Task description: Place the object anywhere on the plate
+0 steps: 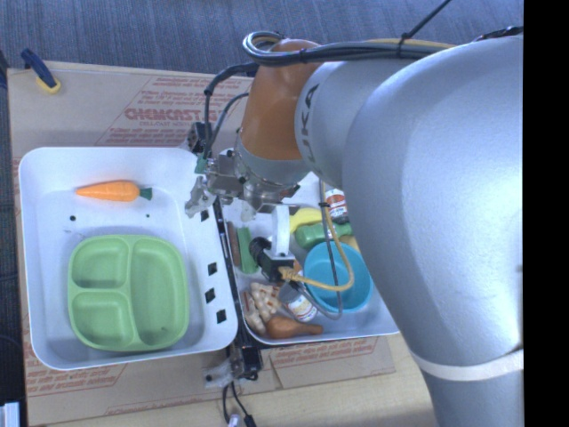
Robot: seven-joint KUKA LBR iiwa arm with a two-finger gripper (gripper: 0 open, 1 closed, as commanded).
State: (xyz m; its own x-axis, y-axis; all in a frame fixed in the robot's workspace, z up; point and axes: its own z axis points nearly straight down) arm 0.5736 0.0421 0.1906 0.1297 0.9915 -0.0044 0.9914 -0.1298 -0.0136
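I see one grey arm (418, 158) over two white bins (36, 238). Its gripper (233, 196) sits at the divider, and I cannot tell its state. One green plate (129, 292) lies bare in the left bin, so I judge placement not yet done. One blue bowl (338, 278) is right; one carrot (108, 190) lies above the plate.

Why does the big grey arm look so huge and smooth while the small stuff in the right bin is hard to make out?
In the camera view, the arm sits nearest the lens, so it looms large and soft, with a pale sheen across it. It shades and overlaps the right bin, where the cluttered items blur together. The left bin is evenly lit, so the carrot and green plate read clearly, with only faint shadows.
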